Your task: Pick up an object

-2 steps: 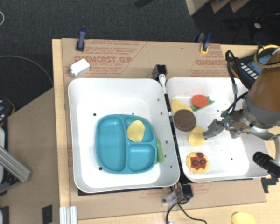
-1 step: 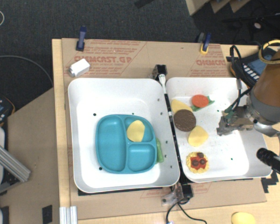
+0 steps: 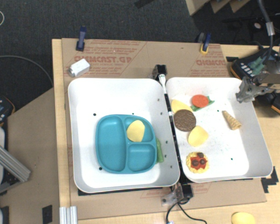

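Toy foods scattered in the right bin [image 3: 256, 139] are the candidates for the pick, and the gripper [image 3: 246, 93] hangs at that bin's far right rim, apart from all of them; whether it is wide or narrow cannot be told from this view. Nearest to it lies a small ice-cream cone [image 3: 232, 120], tapered and probably light and rigid, best taken across its wider end. Further left sit a red tomato piece [image 3: 200, 101] with a green stem, a brown cookie [image 3: 184, 120] overlapping a yellow slice [image 3: 178, 106], a second yellow piece [image 3: 197, 136], and a small pizza slice [image 3: 198, 162] near the front rim. These flat pieces look like smooth plastic, likely slippery and hard to pinch unless gripped edge to edge. In the left bin [image 3: 81, 125] a teal divided plate [image 3: 116, 146] holds another yellow piece [image 3: 136, 131]. The cardboard sheet [image 3: 60, 125] under both bins carries faint reddish print, too blurred to read with confidence. Two blue clamps [image 3: 81, 38] fix its far edge.
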{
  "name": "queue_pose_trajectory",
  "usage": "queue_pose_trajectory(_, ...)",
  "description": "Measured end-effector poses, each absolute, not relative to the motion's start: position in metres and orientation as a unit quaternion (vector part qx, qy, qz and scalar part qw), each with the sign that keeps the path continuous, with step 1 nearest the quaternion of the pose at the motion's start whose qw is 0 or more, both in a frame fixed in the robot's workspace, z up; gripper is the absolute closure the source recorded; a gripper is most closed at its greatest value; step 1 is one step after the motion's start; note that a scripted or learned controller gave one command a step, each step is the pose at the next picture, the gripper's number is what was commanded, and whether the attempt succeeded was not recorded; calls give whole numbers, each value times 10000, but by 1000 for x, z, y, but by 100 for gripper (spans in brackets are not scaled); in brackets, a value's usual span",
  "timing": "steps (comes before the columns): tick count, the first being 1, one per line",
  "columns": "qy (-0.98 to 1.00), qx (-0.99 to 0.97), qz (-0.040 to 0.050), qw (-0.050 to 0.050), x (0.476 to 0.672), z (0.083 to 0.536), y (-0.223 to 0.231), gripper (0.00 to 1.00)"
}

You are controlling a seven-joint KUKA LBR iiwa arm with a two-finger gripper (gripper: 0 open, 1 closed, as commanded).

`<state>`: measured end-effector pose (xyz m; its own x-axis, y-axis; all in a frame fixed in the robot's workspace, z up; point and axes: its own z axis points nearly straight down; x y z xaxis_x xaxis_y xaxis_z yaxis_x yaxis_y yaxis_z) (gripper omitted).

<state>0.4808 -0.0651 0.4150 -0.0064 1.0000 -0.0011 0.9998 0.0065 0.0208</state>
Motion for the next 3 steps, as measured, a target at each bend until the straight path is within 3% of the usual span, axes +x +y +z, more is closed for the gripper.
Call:
queue_pose_trajectory(1,7091,7051,68,67,480,539,-27,100)
queue_pose_trajectory(2,7065,7077,-32,-30,479,445,-29,100)
queue_pose_trajectory(3,7116,7025,44,17,479,509,73,100)
